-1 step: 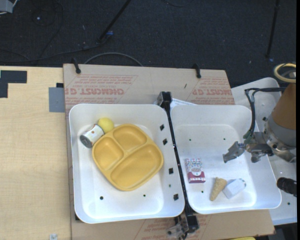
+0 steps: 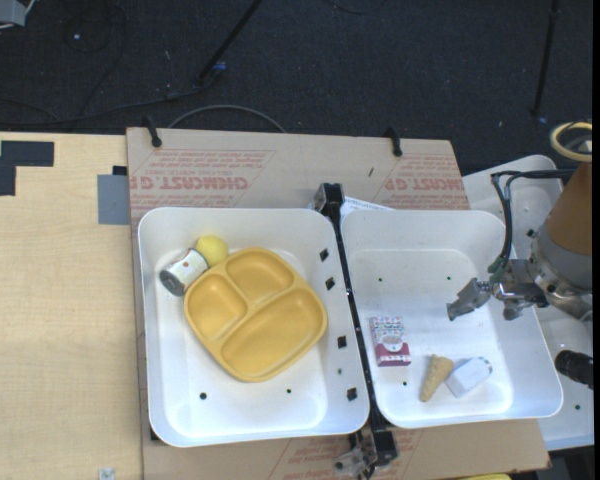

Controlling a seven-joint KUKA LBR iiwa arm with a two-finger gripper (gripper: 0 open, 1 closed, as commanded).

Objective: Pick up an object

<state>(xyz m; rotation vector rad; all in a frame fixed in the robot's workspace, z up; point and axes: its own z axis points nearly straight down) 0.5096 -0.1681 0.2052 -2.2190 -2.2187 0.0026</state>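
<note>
looking down on a counter, two white bins are seen side by side. the end effector (image 2: 467, 302) is held low over the right bin (image 2: 420, 238); whether it is open cannot be told. near it lie a cone (image 2: 436, 376), a white block (image 2: 470, 376) and a red packet (image 2: 388, 341), likely targets. a yellow tray (image 2: 255, 313) is set in the left bin (image 2: 170, 388).

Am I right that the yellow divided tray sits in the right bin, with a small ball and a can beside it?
Not quite: the camera view shows the yellow divided tray in the left bin, not the right. The ball and can do sit beside it.
</note>
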